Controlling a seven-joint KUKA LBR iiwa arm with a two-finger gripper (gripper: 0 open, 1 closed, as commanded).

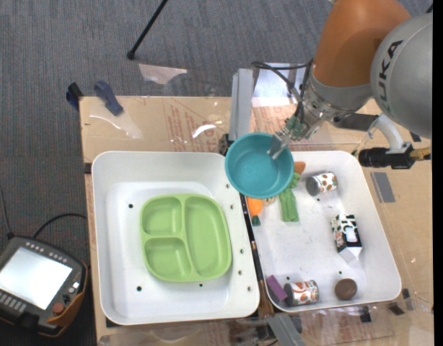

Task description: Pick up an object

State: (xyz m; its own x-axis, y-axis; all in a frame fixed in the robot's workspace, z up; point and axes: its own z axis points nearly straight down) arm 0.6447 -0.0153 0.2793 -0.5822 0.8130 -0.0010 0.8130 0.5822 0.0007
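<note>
Upper right of centre in the frame, the claw [283, 141] pinches the far rim of a teal bowl [259, 166], one thin finger inside the wall; the bowl looks lifted, hanging over the seam between the two bins. My judgement is that the hold is slim: a smooth, round plastic rim caught at one edge could swing or slide out if the arm turns quickly, and the bowl might then drop onto the green block [288, 206] and the orange piece [255, 206] just below it.

Further out in the right bin [380, 229] lie a small printed can [322, 183], a black-and-white carton [346, 234], a second can [302, 292] beside a purple piece [276, 290], and a brown round lump [345, 288]. At lower left of centre, the left bin [113, 193] holds a matte lime-green tray [185, 237] with three compartments. Both bins are glossy white on the cardboard-covered counter [156, 125].
</note>
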